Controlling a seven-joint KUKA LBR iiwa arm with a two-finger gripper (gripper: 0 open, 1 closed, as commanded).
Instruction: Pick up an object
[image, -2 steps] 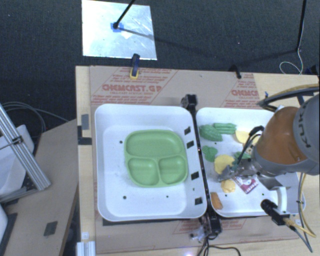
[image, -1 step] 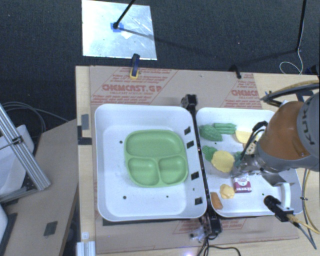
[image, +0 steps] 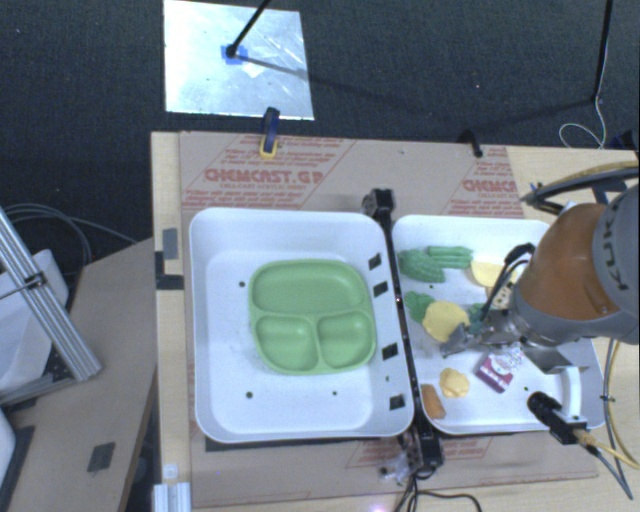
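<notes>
Small toy foods lie scattered in the right bin (image: 412, 232): green cactus-like piece (image: 436, 262), yellow lump (image: 444, 319), orange piece (image: 433, 402).

This looks like a robotics lab, not a home or shop: a wooden desk (image: 330, 165) covered with printed brown cardboard sheeting (image: 270, 175) carries two shallow white plastic bins (image: 215, 300) set side by side, and a grey industrial arm with an orange band (image: 565, 270) leans in over them. Loose black cables (image: 590, 110) trail across dark carpet (image: 80, 100), a silver aluminium frame rail (image: 40, 300) stands at the left, and a square shiny metal plate (image: 238, 60) lies on the floor.
</notes>
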